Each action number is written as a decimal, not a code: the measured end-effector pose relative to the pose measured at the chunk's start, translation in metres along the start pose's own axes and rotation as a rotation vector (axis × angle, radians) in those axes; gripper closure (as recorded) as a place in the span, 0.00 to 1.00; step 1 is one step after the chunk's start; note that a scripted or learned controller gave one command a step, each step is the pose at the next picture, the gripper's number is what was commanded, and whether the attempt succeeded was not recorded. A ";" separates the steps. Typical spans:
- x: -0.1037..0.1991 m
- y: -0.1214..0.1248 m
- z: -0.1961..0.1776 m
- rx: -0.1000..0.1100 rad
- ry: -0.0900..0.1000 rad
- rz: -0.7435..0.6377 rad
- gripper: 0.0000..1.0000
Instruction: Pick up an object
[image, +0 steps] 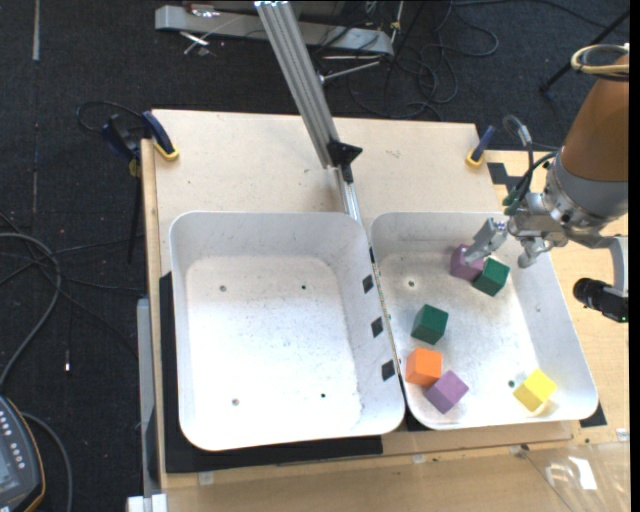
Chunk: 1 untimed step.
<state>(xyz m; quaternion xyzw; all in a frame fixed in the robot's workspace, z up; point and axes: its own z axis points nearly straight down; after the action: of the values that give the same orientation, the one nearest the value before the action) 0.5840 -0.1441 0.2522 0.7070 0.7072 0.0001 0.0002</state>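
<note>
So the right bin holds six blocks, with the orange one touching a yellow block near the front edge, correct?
Not quite. In the camera view, the orange block in the right bin touches a purple block, not the yellow block, which sits apart near the front right corner. Six blocks is right.

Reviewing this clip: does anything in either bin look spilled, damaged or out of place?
Nothing stands out. The right bin holds six small blocks, all sitting inside its walls: a purple one and a green one by the gripper, another green, orange, purple and yellow. No damage shows.
</note>
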 end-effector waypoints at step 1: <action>0.007 -0.020 0.132 -0.021 -0.003 -0.002 0.00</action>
<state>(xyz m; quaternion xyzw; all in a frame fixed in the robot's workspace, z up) 0.5640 -0.1370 0.1197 0.7061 0.7080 0.0063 0.0088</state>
